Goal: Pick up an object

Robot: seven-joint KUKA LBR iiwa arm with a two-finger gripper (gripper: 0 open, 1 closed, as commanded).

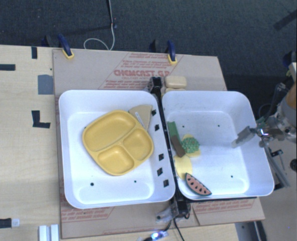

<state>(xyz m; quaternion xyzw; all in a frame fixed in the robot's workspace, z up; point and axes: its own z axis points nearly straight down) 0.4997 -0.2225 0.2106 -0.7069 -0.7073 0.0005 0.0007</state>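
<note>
Apparently found the claw (pixel 243 137) poised low over the right bin (pixel 223 102), just inside its right wall, with nothing seen in its grasp. Could not tell whether spread or pressed together, given the slant and the blur. Judged it kept to that bare side so as to approach the toys across open white floor and not over the top of them.

Found the likely pickings crowded against the right bin's left wall:
- Noted a green block (pixel 172 129) lying along that wall, with a dark brown stick (pixel 178 147) touching its near end.
- Noted a green knobbly tuft (pixel 190 145), rather like broccoli, resting on a flat yellow piece (pixel 183 162).
- Noted a watermelon slice (pixel 197 185), red with a dark green rind and black seeds, near the front left corner.

Reckoned the tuft the easiest target: nearest the claw, raised, rounded, and bright against the white. Thought the thin slice and the flat yellow piece harder to get under, and the block awkward so tight to the wall.

Saw a yellow divided plate (pixel 118 142) taking up most of the left bin (pixel 68 149), with a beige wedge (pixel 144 112) tucked at its far right edge. Spotted a beige block (pixel 176 82) outside both bins on the cardboard sheet (pixel 88 72), itself held to the tabletop (pixel 17 154) by blue clamps (pixel 65 46) along its far edge, presumably to stop sliding.
</note>
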